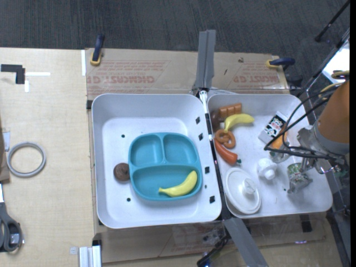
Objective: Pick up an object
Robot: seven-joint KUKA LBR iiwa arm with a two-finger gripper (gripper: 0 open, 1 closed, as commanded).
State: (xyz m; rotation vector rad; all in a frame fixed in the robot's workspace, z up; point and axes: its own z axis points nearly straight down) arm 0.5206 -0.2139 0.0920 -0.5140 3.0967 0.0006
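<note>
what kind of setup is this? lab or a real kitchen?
Most likely a robot lab bench: two white bins of toy food such as a banana on a blue divided plate, clamped cardboard, tape roll.

- Arm enters from the right edge of the camera view, over the far right side of the right bin (253, 97).
- Orange band visible at the right edge, above that bin's right wall; grey wrist section sits just below it.
- Black cables loop from the wrist out across the bin's upper right part.
- Gripper (298, 178) hangs low inside the bin, near its right front corner, pointing down toward the floor of the bin.
- Metal gripper body is cluttered and partly blurred; finger gap can't be read from this view.
</note>
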